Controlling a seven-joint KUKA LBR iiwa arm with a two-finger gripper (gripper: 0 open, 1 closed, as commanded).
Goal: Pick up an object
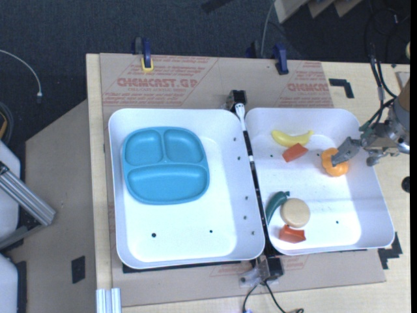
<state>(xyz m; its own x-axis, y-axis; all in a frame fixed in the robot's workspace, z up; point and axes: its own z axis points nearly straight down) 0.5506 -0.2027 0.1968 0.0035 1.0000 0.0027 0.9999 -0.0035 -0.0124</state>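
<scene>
Gripper (352, 150) at the orange toy fruit (334, 163), right bin (365, 194).
We judge the fruit light, hard and slick; we'd pinch across its round middle. We cannot tell the gripper's state.

Table (71, 175) with brown cardboard sheet (195, 83), red lettering, across middle of frame. Two blue clamps at sheet's top edge: one upper left (144, 52), one upper centre-right (280, 57). Left white bin (182, 240) holds blue divided plate (166, 165), three compartments, in its upper left part. Dark carpet floor (98, 12) along top. Aluminium rail (23, 191) at far left.
</scene>
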